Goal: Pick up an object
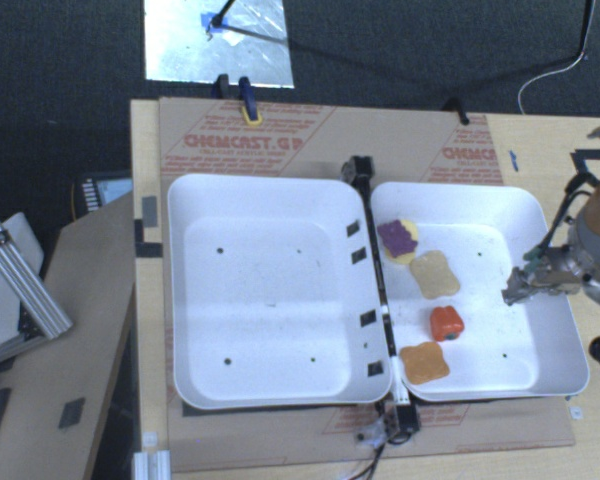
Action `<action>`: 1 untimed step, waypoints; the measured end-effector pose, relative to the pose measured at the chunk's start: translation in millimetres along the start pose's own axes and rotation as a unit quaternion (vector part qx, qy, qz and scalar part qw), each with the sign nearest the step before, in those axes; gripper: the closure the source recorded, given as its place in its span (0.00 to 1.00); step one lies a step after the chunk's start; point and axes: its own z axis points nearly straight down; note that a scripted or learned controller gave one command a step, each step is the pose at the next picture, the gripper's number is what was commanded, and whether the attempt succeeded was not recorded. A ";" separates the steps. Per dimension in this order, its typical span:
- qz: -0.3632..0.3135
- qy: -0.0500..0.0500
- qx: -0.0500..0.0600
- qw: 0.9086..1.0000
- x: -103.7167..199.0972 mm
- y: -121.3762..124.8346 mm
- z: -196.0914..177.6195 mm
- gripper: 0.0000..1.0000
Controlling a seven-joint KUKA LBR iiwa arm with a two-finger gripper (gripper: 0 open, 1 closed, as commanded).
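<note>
Two shallow white bins sit side by side on a bench, seen from above at a slant. The left bin [265,288] holds nothing that can be made out. The right bin [500,368] holds four small things gathered along its left half, near the divider between the bins: a purple and yellow piece [398,236] at the top, a tan slab shaped like a slice of bread [436,274] just below and touching or nearly touching it, a red block [446,322] lower down and a little apart, and an orange flat piece [425,362] nearest the front edge. The robot arm reaches in from the right, and its gripper [513,291] hangs low over the right side of the right bin, well apart from all four things, with bare white floor between it and the red block. The gripper is small and blurred here, so whether it is spread or closed cannot be told, and nothing is seen held in it. The pieces look like light toy food, probably foam or soft plastic, so they should lift easily but may slide on the smooth bin floor. The red block looks the best to take, being chunkier and standing clear of its neighbours; a grasp across its two opposite sides seems soundest.
</note>
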 end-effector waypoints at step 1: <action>-0.006 0.001 -0.006 1.000 98.8 42.9 -116.1 1.00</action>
